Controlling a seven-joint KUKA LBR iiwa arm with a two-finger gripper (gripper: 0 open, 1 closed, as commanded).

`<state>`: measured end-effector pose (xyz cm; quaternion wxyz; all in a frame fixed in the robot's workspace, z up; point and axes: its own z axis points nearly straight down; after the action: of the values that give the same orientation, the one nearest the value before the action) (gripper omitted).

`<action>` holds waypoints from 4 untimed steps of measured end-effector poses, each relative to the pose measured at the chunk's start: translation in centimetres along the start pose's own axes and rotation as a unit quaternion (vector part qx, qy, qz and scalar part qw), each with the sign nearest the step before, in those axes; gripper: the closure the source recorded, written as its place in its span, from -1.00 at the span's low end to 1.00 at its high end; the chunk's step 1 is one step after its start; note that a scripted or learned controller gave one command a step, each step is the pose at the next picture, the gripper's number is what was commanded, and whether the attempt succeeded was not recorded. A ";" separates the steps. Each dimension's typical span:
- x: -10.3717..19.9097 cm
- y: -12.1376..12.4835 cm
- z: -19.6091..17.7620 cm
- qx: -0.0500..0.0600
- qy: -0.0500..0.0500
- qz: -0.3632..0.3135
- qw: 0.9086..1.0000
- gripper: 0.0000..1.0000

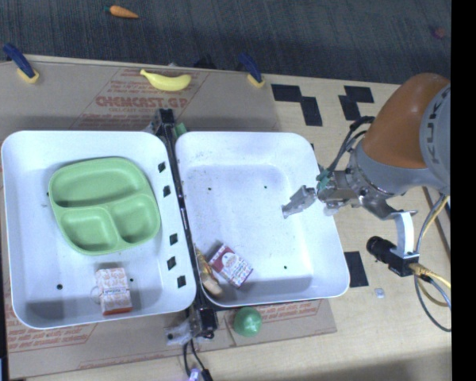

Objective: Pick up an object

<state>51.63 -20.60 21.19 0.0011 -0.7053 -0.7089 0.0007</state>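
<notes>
Bench (365, 348) tan, carrying a cardboard sheet (119, 98) with red print under two white bins side by side. Left bin (20, 213) holding a green divided plate (103, 205), long axis running upper left to lower right, plus a small red-and-white carton (113, 290) near the front wall, roughly upright in the view, long axis front to back. Right bin (325, 252) holding a red-and-white packet (232, 265) near its front left corner, tilted, long axis from upper left to lower right, lower end pointing toward the bin's front wall. Beige lump (209, 278) just beside the packet on its left, against the divider; too small to identify. Arm (404, 133) grey with orange band, reaching in from the right over the right bin's right rim. Gripper (299, 202) above the right part of the right bin, pointing left and slightly down, well apart from the packet; nothing visible between the fingers, opening impossible to tell at this angle. Yellow banana (166, 79) on the cardboard behind the bins, lying left to right. Green ball (247, 321) on the cardboard in front of the right bin. Blue clamps (21, 63) at the cardboard's back corners. Small orange thing (124, 11) on the dark floor behind the bench.
</notes>
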 end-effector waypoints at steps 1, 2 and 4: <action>-0.4 2.6 3.9 0.001 0.000 -0.002 1.000 -1.00; -0.4 11.6 4.2 -0.001 0.000 0.000 1.000 -1.00; -0.4 14.1 10.9 0.000 0.001 -0.004 1.000 1.00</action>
<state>65.75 -20.90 10.27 0.0017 -0.7028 -0.7114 0.0005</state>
